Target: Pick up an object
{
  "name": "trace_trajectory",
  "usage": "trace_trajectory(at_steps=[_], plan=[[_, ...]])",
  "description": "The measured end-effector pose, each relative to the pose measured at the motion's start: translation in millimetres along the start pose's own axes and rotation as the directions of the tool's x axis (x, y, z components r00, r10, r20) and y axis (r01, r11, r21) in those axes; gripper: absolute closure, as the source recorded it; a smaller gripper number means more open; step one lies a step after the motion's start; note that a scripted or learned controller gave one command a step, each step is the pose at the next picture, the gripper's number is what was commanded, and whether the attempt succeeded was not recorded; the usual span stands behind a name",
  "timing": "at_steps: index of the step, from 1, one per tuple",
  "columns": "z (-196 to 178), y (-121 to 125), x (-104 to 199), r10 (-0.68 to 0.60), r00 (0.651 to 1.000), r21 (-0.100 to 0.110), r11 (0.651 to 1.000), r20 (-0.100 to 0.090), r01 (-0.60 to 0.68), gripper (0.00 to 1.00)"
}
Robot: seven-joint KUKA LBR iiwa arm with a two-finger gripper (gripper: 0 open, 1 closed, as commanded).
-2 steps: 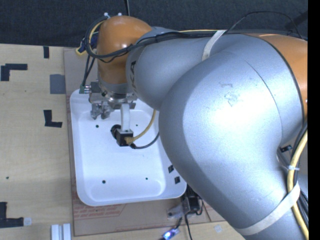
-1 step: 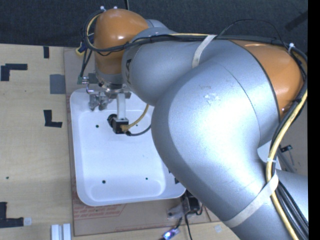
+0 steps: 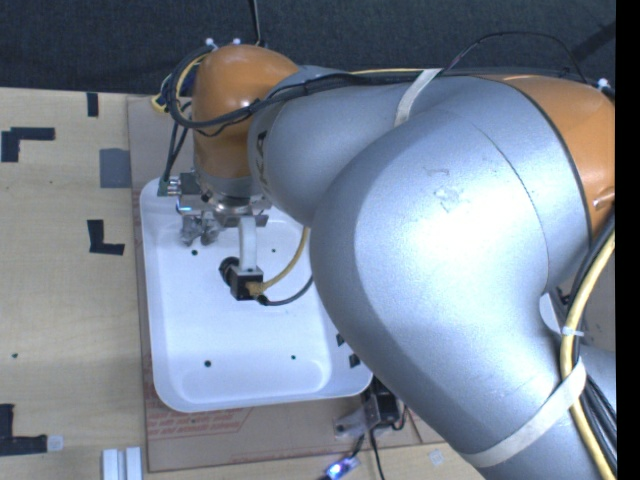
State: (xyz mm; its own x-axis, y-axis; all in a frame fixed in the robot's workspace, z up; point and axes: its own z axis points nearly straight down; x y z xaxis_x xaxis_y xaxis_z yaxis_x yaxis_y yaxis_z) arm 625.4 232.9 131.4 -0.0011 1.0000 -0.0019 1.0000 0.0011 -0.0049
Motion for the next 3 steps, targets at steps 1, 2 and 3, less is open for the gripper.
trace_trajectory(at_steps=[1,2,3], plan=[[22,11,0,-0.001,1.000,-0.002,1.000,0.001,0.001,1.00],[35,43,1,-0.002,1.000,-0.004,1.000,-0.002,0.002,1.00],[12,-9,0,0.000,1.000,-0.001,1.000,-0.001,0.000,1.00]])
